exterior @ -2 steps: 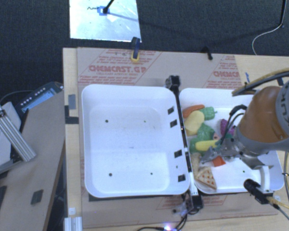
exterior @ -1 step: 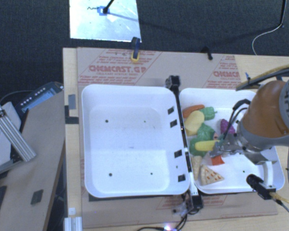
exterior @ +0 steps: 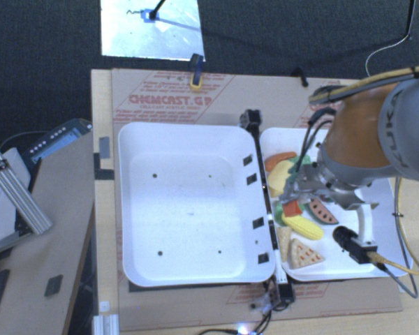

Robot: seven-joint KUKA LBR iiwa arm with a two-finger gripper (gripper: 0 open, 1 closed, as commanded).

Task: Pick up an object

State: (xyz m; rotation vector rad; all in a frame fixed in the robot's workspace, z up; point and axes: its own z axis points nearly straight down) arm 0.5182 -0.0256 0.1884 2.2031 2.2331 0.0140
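The toy food is lying in the right bin [exterior: 384, 267], crowded against its left wall. From the middle of that bin, the pieces are sitting between 8 and 10 o'clock: an orange piece [exterior: 279, 160] at the top, a yellow-green piece [exterior: 279, 176] touching it from below, a watermelon slice [exterior: 322, 211] nearer the centre, a corn cob [exterior: 302, 225] just beside the slice at its 8 o'clock, and a pizza wedge [exterior: 306, 255] at the bottom, close to the front rim.

The gripper [exterior: 293, 194] is hanging over this cluster, between the yellow-green piece and the corn cob. The finger state cannot be determined — the wrist and cables are covering it, and no item is visibly sitting between the fingers.

The arm [exterior: 366, 135] is reaching in from 3 o'clock, its orange band sitting above the right bin. A black cylinder [exterior: 351, 245] on the wrist assembly is pointing toward 5 o'clock.

The left bin [exterior: 188, 201] is lying at 9 o'clock of the right bin, touching it along a shared edge — black clips [exterior: 252, 180] are joining the two. Both bins are resting on a cardboard sheet [exterior: 167, 96].
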